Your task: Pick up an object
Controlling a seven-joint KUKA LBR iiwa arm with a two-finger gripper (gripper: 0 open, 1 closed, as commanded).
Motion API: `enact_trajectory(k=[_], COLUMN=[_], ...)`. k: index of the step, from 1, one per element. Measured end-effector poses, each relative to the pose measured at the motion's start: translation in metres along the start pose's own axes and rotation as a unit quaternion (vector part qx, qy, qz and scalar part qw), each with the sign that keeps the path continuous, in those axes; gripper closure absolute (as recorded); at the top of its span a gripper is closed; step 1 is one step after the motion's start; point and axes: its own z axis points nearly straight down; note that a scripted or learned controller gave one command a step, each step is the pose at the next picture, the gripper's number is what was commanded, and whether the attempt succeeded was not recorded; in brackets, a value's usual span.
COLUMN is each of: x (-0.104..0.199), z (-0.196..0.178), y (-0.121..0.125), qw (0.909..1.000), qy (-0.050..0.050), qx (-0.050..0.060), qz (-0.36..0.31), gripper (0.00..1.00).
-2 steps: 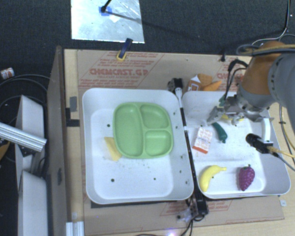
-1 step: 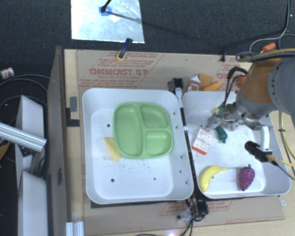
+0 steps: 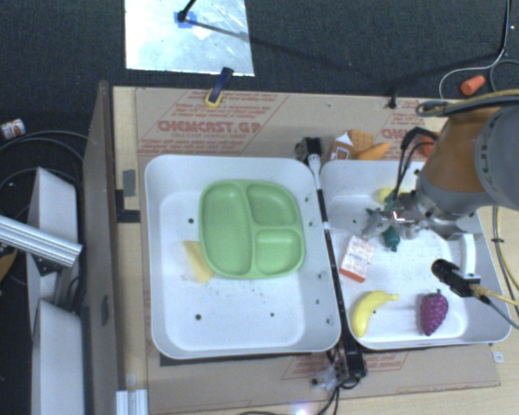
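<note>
The tool (image 3: 386, 229), grip state unclear, hovered beside the carton (image 3: 356, 258) and risked nudging it away.

Two bins are set side by side on the tabletop (image 3: 199, 119). In the left bin (image 3: 169, 318) a tray (image 3: 249, 229) is placed centrally, with a wedge (image 3: 196, 260) touching its edge at 8 o'clock. In the right bin (image 3: 484, 318), a carton (image 3: 356, 258) is found near the middle, a banana (image 3: 370, 309) at 6 o'clock of it, and grapes (image 3: 432, 311) at 3 o'clock of the banana. The pincer (image 3: 387, 228) is positioned at 1 o'clock of the carton.
</note>
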Motion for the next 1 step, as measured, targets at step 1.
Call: enact_trajectory(k=[1], x=[0.0000], z=[-0.0111], y=[0.0018], qw=[1.0000], qy=[0.000], qx=[-0.002], qz=[-0.001], gripper=[1.00])
